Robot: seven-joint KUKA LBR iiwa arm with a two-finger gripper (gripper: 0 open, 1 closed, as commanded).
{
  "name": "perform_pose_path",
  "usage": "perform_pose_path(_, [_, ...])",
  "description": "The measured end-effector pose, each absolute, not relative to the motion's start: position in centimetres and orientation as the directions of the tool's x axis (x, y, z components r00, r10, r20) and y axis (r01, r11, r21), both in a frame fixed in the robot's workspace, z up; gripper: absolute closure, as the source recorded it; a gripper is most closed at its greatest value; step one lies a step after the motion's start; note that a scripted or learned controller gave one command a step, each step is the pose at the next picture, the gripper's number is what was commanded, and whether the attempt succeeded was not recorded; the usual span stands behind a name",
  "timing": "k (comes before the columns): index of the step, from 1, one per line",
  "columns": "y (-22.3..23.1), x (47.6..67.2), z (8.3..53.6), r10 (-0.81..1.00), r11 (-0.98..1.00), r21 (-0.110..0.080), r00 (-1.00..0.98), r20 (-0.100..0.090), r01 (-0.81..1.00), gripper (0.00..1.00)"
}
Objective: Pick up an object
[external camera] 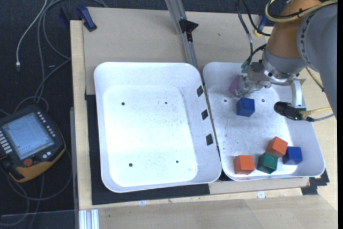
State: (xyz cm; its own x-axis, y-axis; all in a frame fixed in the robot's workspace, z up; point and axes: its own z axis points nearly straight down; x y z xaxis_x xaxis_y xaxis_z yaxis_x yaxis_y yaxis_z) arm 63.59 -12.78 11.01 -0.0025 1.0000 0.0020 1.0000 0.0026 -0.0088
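small blue cube (245,106) just below hand (244,88).

Gripper (247,88) fingers blurred above the blue cube (246,106), arm (316,29) cut off by the right edge beyond it

1. Legible text, labels, brands, numbers, signs: none can be read anywhere.
2. Handheld control pendant (25,139), on the floor left of the worktop (136,35): its lit screen shows pale rows, too small and blurred to read.
3. Coloured blocks in the right bin (316,161): their visible faces are plain, carrying no print.
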Motion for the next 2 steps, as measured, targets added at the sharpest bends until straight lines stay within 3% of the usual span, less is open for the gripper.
perform_pose_path(1, [-12.75,63.63,12.06,1.000,0.004,-0.008,-0.004,0.002,1.000,1.00])
perform_pose_path(2, [-12.75,63.62,12.01,1.000,0.004,-0.009,-0.004,0.002,1.000,0.00])
